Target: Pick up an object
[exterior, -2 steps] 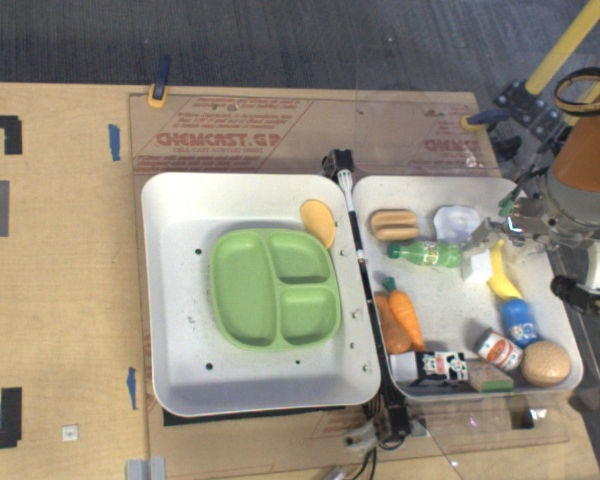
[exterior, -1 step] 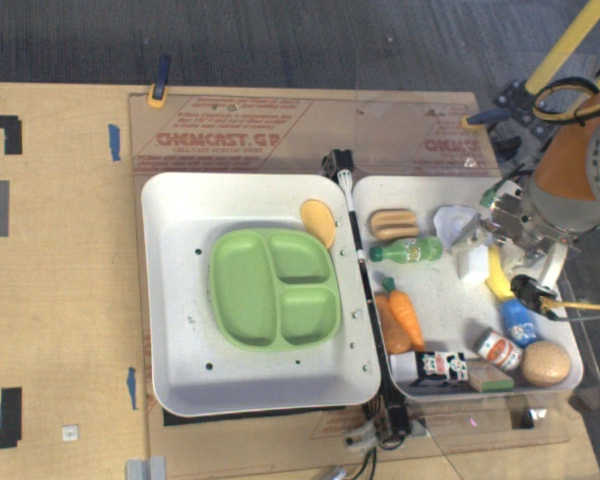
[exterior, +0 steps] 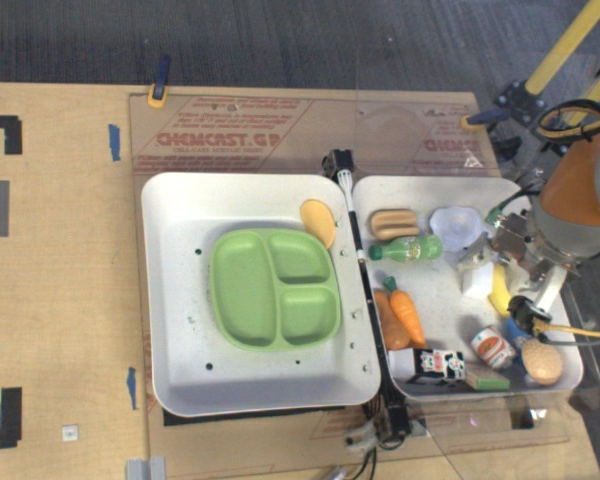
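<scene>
Bright, even overhead light, soft shadows, mild glare on white bins (exterior: 170,268); slightly soft focus.

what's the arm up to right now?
The KUKA arm reaches in from the right over the right bin, its gripper low near the bin's right wall, close to a yellow banana-like toy. Nothing is visibly held. That bin holds toy food: a hot dog, a green bottle, a carrot, a small can and an egg-like piece. The left bin holds a green divided plate and a yellow piece by its rim.
</scene>
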Controlling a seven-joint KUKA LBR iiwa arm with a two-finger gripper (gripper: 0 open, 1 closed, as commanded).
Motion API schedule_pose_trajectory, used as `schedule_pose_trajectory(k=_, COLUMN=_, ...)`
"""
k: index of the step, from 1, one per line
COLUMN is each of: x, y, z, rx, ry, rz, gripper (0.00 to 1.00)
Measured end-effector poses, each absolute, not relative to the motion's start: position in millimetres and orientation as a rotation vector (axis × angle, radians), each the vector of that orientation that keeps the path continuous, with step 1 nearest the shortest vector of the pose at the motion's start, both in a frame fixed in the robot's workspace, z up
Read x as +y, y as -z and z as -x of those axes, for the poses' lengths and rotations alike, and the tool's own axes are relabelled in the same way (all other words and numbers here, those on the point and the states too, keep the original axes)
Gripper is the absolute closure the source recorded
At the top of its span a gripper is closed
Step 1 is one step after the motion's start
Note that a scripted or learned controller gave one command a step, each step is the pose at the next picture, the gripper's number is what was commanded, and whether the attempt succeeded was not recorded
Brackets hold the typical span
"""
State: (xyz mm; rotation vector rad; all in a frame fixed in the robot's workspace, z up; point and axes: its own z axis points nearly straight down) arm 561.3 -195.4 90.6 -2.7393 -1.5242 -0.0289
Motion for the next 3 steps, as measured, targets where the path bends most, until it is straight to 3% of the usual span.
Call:
schedule_pose_trajectory(k=1, x=-190, y=-90, z=-532.0, rx=-1.357, ry=0.020, rz=2.835, gripper=0.00)
schedule_pose_trajectory(k=2, x=-188, y=-101, z=-534.4, rx=-1.365, ry=0.025, rz=2.830, gripper=1.00)
schedule_pose_trajectory(k=3, x=-188, y=-101, z=-534.0, rx=-1.364, ry=0.023, rz=2.830, gripper=0.00)
